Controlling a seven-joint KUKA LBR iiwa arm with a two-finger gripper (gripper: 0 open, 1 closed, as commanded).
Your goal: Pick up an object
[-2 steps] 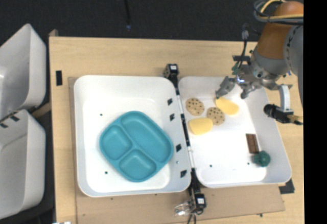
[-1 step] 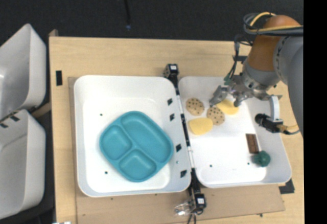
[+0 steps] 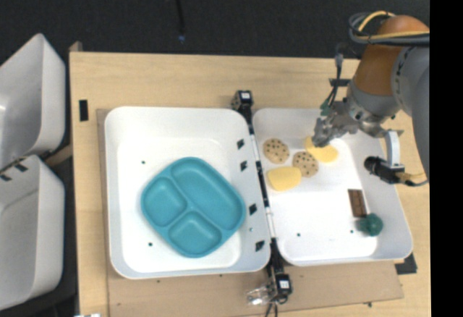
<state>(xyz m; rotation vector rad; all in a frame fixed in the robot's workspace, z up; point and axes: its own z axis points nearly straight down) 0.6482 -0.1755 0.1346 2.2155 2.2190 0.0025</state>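
Above yellow piece (image 3: 323, 154): gripper (image 3: 320, 136).

White left bin (image 3: 123, 236) holding teal three-compartment tray (image 3: 192, 205). White right bin (image 3: 325, 236) holding two tan cookies speckled with dark chips (image 3: 275, 150) (image 3: 305, 163), two plain pale-yellow pieces (image 3: 284, 178) (image 3: 325, 154), dark brown bar (image 3: 357, 202), teal-green ball (image 3: 371, 224). Light wood-toned bench (image 3: 159, 77). Grey arm (image 3: 405, 84) with orange band (image 3: 376, 66). Black surroundings beyond bench.
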